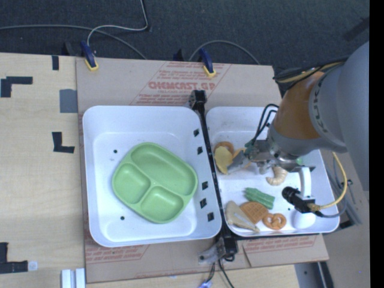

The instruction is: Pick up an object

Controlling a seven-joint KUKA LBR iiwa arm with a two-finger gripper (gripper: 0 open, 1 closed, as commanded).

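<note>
1. The bench (36, 161) carries two white bins side by side.
2. The arm (312, 110) reaches in over the right bin (327, 179).
3. The left bin (102, 125) holds a green divided plate (155, 182).
4. The gripper (255, 159) hangs low in the right bin beside a yellow chip (223, 156); whether it is open cannot be told.
5. A waffle (254, 211), green bean (259, 196), pretzel (275, 221) and croissant (278, 175) lie nearby.

Arm (336, 107) is extended in from the right, orange band above the wrist. Gripper (255, 161) is held low, pointed left; finger state is not resolved.
</note>
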